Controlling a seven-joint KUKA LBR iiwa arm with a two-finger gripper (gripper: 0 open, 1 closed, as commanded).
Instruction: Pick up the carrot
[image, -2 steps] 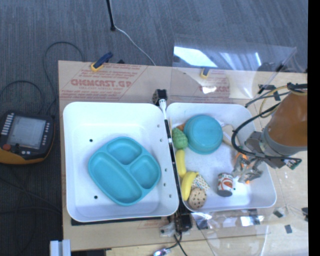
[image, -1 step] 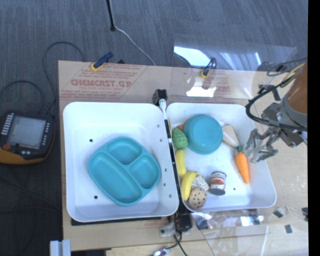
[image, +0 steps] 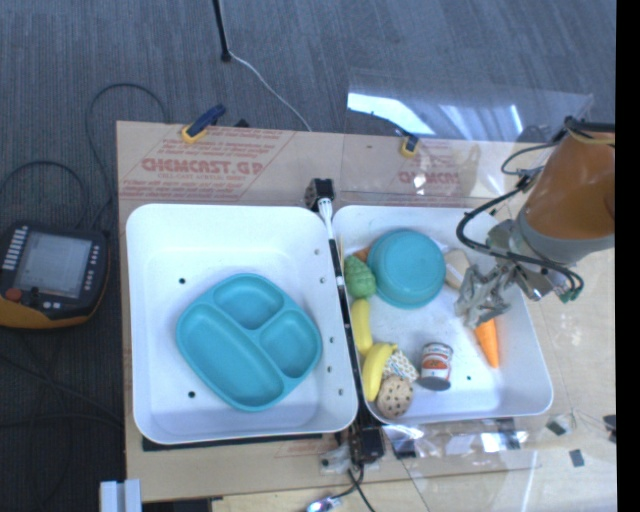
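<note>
You've got the gripper (image: 480, 303) low in the right bin (image: 520, 400), fingers pointing down-left, tips at the top end of the carrot (image: 488, 342); can't tell if they're open or shut. Carrot lies on the bin floor nr the right wall, right of a small can (image: 435, 364). Arm comes in from upper right, orange band (image: 572, 188) above the wrist, cables looping round it.

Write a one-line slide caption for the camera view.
Claw poised right above the carrot in the right bin, beside a teal bowl.
</note>
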